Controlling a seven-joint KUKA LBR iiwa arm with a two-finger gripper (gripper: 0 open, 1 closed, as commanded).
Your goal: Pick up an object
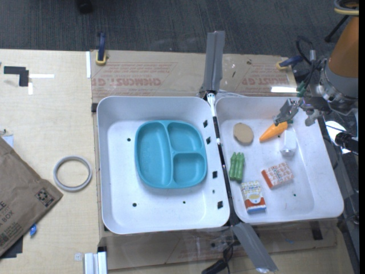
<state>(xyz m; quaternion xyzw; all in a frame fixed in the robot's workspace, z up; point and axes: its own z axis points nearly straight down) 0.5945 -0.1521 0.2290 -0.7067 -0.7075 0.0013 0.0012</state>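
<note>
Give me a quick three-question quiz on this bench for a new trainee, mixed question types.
1. True or false: the blue plate lies in the left bin.
2. Which item lies nearest the pincer? A) carrot B) green beans C) tape ring
3. Fill in: the round cookie lies in the ___ bin.

Key: 1 true; 2 A; 3 right.

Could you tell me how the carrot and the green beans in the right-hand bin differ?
The carrot is orange, while the green beans are green. The carrot lies slanted near the bin's far side, right by the end effector; the beans lie nearly straight up the view by the wall next to the left bin. The carrot tapers; the beans look like a blunt bundle. Both are long toy vegetables lying flat.
</note>
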